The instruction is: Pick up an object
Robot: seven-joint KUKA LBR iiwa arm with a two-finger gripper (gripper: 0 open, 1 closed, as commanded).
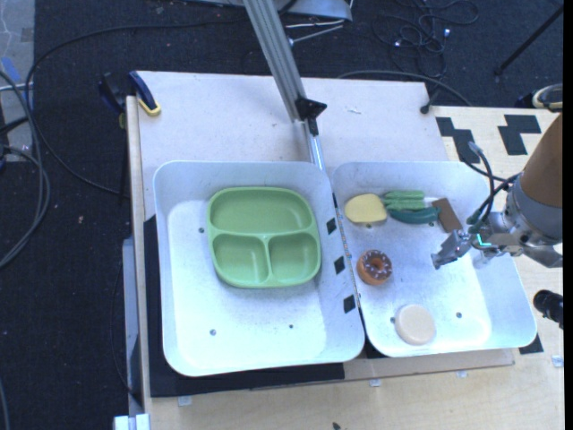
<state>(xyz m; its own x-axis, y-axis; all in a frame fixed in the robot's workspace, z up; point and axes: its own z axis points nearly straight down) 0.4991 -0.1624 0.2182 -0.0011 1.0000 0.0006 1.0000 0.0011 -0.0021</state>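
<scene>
Seen from above at a slant, a pale wooden bench (269,106) carries two shallow white bins side by side. No brand names, labels or legible writing can be made out anywhere; small black square marks sit along the seam where the two bins meet, and black blocky shapes mark a light board (501,133) at the upper right.

The left bin (251,330) holds a green plate (266,236) divided into three compartments. The right bin (466,330) holds four small things: a yellow rounded piece (364,209) near the upper left, a green and teal item with a brown end (414,207) just beside it, a brown sprinkled doughnut (374,267) below them, and a pale cream disc (415,324) near the bin's front edge.

The grey arm (542,209) reaches in from the right. Its gripper (450,251) hovers over the right side of the right bin, below the green and teal item. Whether the fingers are spread or closed cannot be told, and nothing is seen between them.

A metal pole (273,43) slants across the bench top. Around the bench lies dark carpet (63,267) strewn with black cables.
</scene>
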